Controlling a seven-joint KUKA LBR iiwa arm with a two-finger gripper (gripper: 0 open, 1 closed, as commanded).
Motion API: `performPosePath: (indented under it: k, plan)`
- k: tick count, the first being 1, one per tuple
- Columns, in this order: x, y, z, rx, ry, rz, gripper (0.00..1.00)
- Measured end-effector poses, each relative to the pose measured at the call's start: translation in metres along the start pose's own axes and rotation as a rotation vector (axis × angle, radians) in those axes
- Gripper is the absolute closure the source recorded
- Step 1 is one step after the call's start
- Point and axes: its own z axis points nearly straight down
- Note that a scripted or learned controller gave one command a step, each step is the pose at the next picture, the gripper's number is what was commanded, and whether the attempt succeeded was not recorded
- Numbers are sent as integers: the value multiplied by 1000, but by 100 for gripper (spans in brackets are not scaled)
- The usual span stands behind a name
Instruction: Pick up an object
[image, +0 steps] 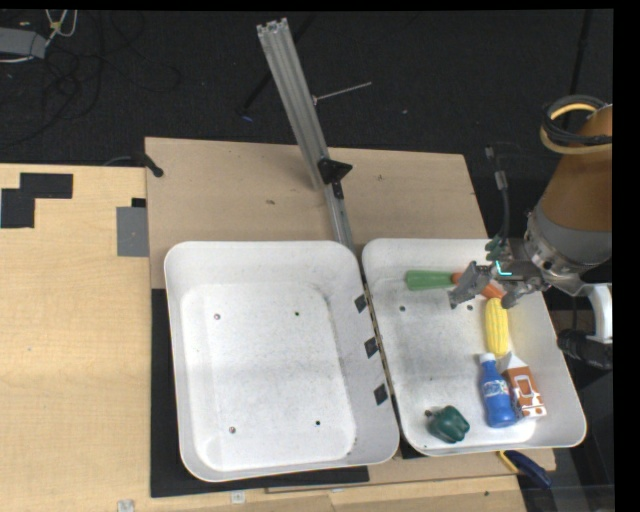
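Wooden table with two white bins side by side. Left bin has nothing in it; right bin has a green stick, corn, blue bottle, orange-white box and a green pepper. End effector sits low at the far right of that bin, just over something orange by the corn's far tip. Can't tell how wide its fingers are or whether it's got anything.
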Motion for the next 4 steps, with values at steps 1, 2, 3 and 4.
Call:
performPosePath:
  k: [1, 2, 3, 4]
  plan:
    - [-1, 1, -2, -4, -1, 1, 0]
    - [9, -3, 58, 2, 0, 1, 0]
    - [7, -8, 103, 1, 0, 2, 0]
    - [8, -7, 143, -7, -2, 3, 0]
